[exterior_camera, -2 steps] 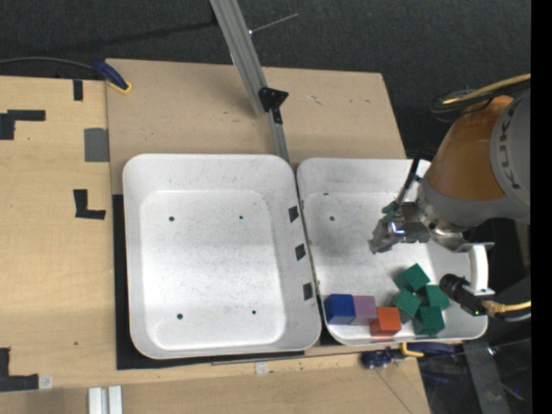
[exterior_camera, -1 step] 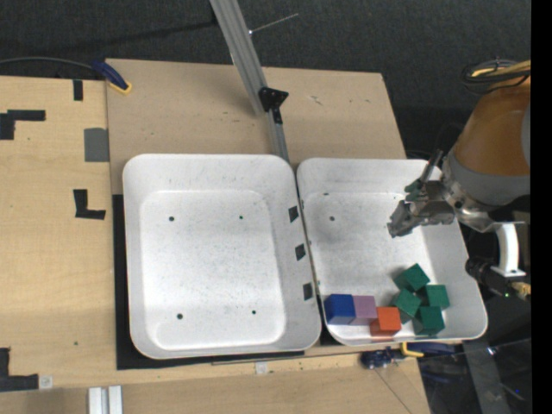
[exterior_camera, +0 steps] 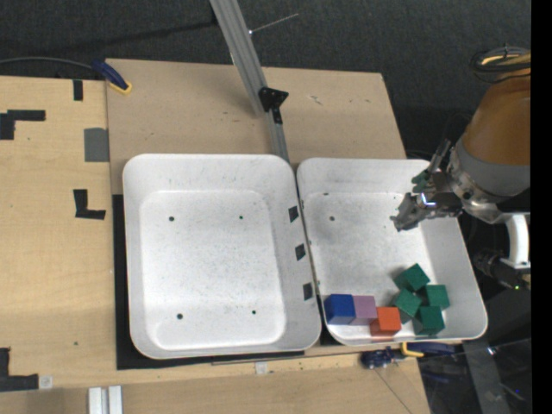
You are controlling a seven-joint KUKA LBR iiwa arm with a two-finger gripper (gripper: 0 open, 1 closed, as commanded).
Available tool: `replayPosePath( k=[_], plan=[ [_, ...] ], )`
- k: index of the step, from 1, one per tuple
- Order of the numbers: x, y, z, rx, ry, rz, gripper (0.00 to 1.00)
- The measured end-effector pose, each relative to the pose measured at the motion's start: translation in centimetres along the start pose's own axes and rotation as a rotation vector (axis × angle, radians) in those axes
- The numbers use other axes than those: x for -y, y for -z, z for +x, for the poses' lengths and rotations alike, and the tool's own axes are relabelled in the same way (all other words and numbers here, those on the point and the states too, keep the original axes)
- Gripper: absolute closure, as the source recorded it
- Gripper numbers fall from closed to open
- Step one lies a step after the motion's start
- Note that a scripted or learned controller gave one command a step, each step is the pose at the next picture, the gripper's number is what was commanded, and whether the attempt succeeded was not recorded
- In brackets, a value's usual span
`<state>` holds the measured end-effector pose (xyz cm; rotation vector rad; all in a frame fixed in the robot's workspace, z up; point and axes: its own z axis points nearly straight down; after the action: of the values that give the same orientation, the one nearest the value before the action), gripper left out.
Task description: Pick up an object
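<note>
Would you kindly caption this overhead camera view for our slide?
Two-finger gripper above the right white bin, away from small coloured blocks clustered in its near corner.

A light wooden bench top (exterior_camera: 216, 102) is seen, marked with black tape pieces (exterior_camera: 82, 203). Dark grey floor (exterior_camera: 129, 15) is seen behind it. A metal pole (exterior_camera: 237, 37) is tilted across.

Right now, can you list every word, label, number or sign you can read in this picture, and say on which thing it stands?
None: no readable text.
The black tape marks on the bench are plain shapes, not letters.
The blocks and both bins carry no label I can see.
</note>
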<state>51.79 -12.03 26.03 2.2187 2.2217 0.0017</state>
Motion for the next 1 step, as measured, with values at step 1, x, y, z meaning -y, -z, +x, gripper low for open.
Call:
replayPosePath(
  k=[1],
  plan=[
    [-0.59, -1.55, 5.13, -0.001, 0.004, 0.004, 1.0]
  ],
)
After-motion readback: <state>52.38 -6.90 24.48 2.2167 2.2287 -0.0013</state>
